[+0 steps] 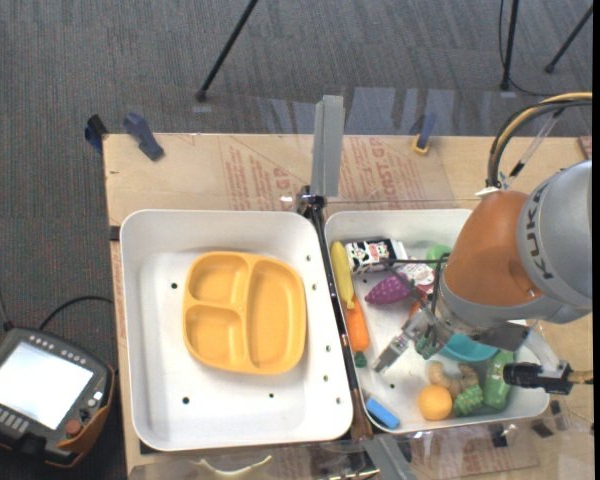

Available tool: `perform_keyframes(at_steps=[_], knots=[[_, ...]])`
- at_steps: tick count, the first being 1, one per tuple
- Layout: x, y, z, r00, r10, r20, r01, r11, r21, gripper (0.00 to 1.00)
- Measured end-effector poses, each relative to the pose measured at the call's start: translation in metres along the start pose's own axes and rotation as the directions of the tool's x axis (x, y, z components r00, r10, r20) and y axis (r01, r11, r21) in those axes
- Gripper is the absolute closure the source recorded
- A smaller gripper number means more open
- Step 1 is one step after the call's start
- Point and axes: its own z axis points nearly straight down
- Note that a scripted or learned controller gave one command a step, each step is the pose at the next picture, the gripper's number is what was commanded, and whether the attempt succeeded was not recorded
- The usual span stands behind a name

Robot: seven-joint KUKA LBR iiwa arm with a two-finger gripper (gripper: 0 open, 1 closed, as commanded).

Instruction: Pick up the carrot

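Fingers (392, 353) of the single arm (510, 258) hang low in the right bin (400, 223), and we read them as released: two grey tips stand slightly apart with nothing between them. We locate the carrot (357, 329) just to the left of the fingers, lying lengthwise along the bin's left wall, apart from the tips and not grasped. Directly beyond the carrot, along the same wall, we see a yellow banana-shaped piece (340, 273). Up and slightly left of the fingers sits a small black-and-white carton (371, 254); straight above them lies a purple grape cluster (388, 290). Below the fingers, near the bin's front edge, we note a blue piece (382, 413). To the lower right of the fingers we find an orange ball (435, 403), with a green knobbly item (469, 401) beside it and a teal dish (470, 348) partly under the wrist. We cannot identify the small beige items near the ball. Far to the left of the fingers, the left bin (150, 268) carries a yellow divided plate (246, 311). Both bins rest on the counter (210, 173), and we see a teach pendant (40, 393) on the floor beyond its left edge.
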Motion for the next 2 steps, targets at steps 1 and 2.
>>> perform_keyframes(at_steps=[1, 2], knots=[[-0.013, 0.025, 0.0, 0.99, 0.14, 0.0, -0.14, 0.99, 0.0, 0.0], [0.029, -0.029, 0.001, 0.989, 0.145, -0.002, -0.145, 0.989, 0.003, 0.0]])
